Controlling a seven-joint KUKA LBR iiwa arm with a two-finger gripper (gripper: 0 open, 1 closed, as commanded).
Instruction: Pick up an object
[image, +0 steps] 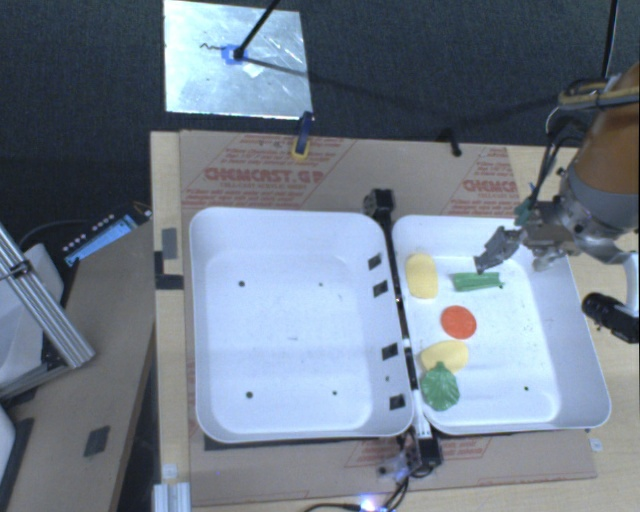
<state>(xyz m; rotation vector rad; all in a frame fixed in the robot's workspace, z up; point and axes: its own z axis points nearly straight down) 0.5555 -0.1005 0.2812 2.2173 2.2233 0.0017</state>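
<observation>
Right bin (570, 345): green strip (476, 282) just under pincer (500, 250) (ungrasped).

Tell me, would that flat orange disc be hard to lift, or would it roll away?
The orange disc lies flat in the right bin, so it probably won't roll. Its low profile likely gives the pincer little edge to grip, and on that smooth white floor it may slide when nudged. It looks small, so probably light.

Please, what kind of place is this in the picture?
Probably a robotics lab test bench. Two white bins sit on a board, small toy-like objects such as an orange disc lie in one, and the end effector hangs above them.
</observation>
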